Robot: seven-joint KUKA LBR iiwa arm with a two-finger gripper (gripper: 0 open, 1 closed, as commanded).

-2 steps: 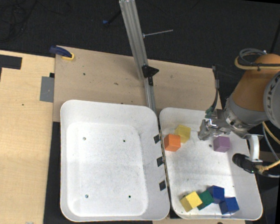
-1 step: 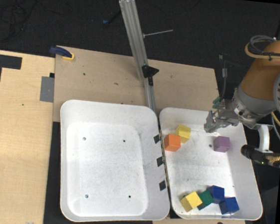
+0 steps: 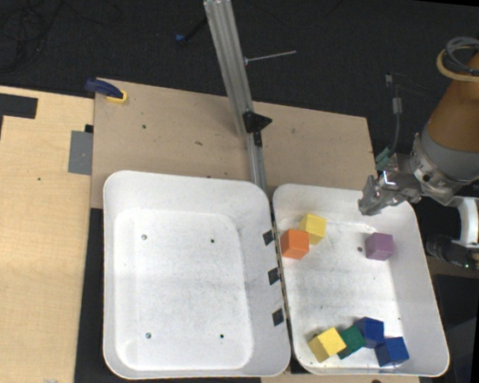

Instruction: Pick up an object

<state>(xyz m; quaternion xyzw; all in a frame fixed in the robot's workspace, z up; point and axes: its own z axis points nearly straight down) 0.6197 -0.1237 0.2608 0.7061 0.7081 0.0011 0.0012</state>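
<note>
Blocks are all in the right bin (image 3: 429, 337): a purple block (image 3: 378, 245) sits by itself toward the far right, a yellow block (image 3: 313, 226) and an orange block (image 3: 294, 243) touch near the divider, and a yellow, green and two blue ones (image 3: 360, 338) bunch up at the near edge. The gripper (image 3: 375, 195) hangs over the bin's far rim, just past the purple block, nothing in it; honestly can't tell its opening. Lots of bare floor mid-bin. The arm (image 3: 458, 117) comes in from the right, wrist angled down-left. Left bin (image 3: 136, 192) sits alongside.
</note>
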